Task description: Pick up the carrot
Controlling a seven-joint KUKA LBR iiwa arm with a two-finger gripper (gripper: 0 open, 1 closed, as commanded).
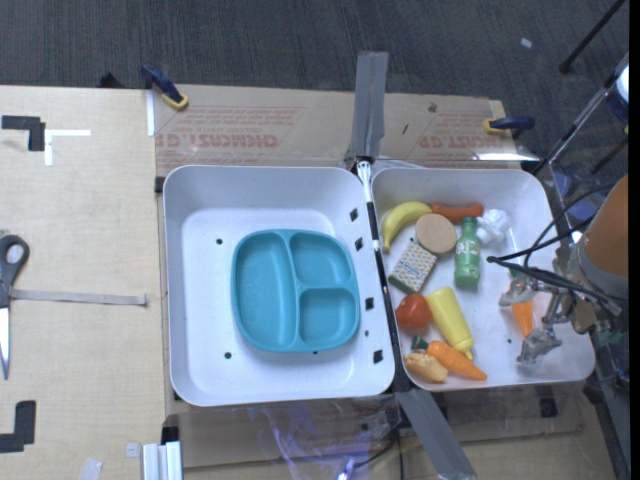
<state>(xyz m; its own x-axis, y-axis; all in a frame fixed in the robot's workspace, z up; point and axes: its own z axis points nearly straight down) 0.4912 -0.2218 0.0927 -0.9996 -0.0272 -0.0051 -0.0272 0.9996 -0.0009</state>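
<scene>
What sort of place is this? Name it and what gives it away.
Probably a robot lab test bench: two shallow white plastic bins clamped on a cardboard-covered bench, toy food such as an orange plastic carrot, and a metal two-finger gripper reaching in.

One fixed cam above bench (80, 268), slanting down on both bins (190, 268).

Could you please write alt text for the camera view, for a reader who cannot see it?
The gripper hangs low in the right bin over a small orange piece, apart from the carrot by the near wall, among toy foods including a banana and a tomato. The left bin holds a teal divided plate.
</scene>
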